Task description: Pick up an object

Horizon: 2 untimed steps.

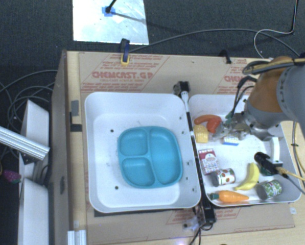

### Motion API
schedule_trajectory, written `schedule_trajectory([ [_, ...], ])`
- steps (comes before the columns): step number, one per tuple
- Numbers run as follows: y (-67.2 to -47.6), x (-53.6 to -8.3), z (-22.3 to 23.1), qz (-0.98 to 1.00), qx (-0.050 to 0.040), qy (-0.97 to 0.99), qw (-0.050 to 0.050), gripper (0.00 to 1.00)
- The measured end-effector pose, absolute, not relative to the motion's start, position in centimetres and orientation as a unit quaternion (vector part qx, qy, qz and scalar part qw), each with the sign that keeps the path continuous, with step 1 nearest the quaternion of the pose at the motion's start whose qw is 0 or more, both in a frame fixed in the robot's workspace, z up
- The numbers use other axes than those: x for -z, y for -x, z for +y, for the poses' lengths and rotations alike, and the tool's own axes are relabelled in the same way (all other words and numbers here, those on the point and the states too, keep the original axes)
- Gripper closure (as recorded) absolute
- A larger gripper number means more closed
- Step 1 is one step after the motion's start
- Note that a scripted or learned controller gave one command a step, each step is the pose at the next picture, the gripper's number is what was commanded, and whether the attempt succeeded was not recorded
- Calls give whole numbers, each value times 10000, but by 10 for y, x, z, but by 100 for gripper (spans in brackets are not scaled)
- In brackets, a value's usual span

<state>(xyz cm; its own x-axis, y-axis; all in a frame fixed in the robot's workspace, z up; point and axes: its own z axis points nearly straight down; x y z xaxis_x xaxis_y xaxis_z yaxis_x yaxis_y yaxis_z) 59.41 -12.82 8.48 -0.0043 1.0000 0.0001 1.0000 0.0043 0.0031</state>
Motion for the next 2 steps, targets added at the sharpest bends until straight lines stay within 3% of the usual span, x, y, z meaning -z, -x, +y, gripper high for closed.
schedule_trajectory([
  [1, -654, -85, -86, 7087, -11, -7055, 13, 0],
  [2, -655, -98, -87, 7106, -18, -7036, 40, 100],
])
